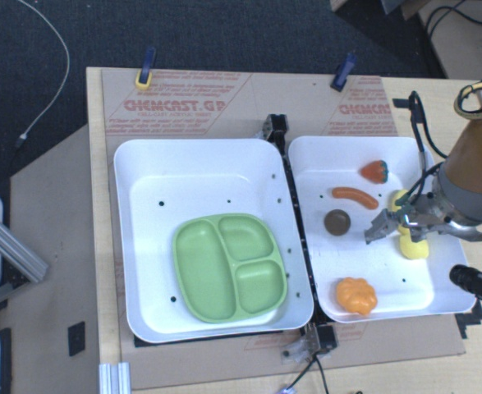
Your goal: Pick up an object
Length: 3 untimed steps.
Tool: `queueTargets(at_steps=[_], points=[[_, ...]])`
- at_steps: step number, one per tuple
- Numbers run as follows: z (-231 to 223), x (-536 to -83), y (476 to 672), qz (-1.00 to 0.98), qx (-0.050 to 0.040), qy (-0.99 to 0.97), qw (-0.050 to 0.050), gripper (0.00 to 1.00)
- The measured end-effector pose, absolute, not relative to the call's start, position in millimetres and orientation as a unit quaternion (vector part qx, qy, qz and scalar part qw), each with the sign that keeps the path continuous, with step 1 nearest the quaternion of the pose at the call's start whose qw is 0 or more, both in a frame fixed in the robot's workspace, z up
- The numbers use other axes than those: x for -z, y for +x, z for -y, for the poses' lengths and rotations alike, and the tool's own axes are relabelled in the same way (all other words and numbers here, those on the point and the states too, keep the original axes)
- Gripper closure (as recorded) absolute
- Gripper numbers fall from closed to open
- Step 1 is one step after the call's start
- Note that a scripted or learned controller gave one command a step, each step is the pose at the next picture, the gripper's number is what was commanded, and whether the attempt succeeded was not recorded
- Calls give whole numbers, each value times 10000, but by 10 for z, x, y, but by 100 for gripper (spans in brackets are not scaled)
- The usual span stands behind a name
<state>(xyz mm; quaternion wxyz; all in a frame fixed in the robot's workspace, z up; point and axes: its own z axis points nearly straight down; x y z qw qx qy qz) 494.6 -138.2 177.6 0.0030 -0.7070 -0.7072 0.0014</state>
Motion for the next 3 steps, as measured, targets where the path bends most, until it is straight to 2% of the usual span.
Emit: queueTargets(at_steps=[2, 3], points=[[1362, -819, 4910, 7065, -7, -7077, 18, 0], [1358, -949, 4923, 7069, 10, -7073, -6, 100]])
